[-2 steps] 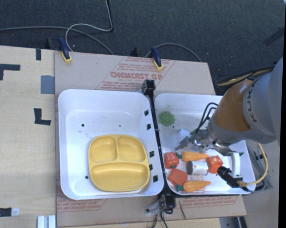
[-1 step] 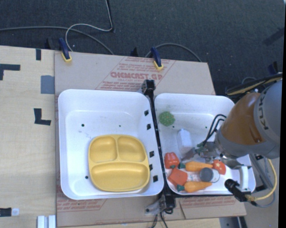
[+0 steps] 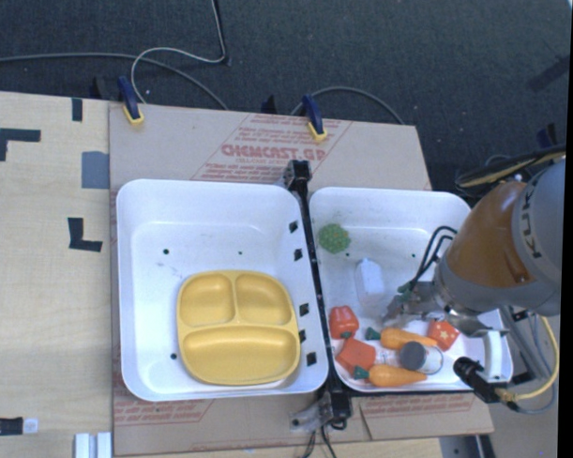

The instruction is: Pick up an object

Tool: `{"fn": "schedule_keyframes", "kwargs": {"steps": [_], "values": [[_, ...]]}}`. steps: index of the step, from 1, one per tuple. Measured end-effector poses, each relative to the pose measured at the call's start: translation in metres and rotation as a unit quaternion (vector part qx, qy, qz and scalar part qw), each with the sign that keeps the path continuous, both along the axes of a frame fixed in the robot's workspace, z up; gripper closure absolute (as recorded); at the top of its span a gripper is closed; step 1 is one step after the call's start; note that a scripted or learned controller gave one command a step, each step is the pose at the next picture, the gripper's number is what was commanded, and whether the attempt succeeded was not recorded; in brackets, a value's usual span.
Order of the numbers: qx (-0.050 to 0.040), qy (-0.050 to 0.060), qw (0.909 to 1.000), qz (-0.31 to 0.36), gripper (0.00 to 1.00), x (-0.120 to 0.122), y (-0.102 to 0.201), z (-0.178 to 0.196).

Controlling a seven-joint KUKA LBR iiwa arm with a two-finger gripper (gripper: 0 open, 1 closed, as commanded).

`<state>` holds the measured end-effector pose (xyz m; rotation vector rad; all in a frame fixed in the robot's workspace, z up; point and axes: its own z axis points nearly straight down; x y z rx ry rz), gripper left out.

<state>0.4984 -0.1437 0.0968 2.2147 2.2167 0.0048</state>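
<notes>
White plastic is forming two shallow bins side by side on a cardboard-covered bench, and I am looking down on both at a slant through the one fixed camera. The left bin is carrying a yellow divided plate. The right bin is holding a loose pile of toy food: a green ball near the back, a pale translucent piece in the middle, and at the front a red pepper, a red block and two orange carrots, one behind the other. My grey arm with its orange band is reaching in from the right, and the gripper is sitting low over the front of the right bin, just above the rear carrot. I cannot tell how the tool is set, as the wrist is hiding it. I am judging the rear carrot the likeliest target: it is lying almost directly beneath the tool, its long axis running left to right across the bin, so closing across its short width looks best.
</notes>
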Motion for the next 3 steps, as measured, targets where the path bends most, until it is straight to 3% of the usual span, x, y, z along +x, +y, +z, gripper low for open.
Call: {"fn": "schedule_keyframes", "kwargs": {"steps": [1,2,3], "values": [[0.0019,0.003,1.0000,0.001,1.00,0.078,0.057,0.088],[0.0016,0.005,1.0000,0.000,0.00,0.077,0.056,0.087],[0.0014,0.002,1.0000,0.000,0.00,0.098,0.045,-0.010]]}}
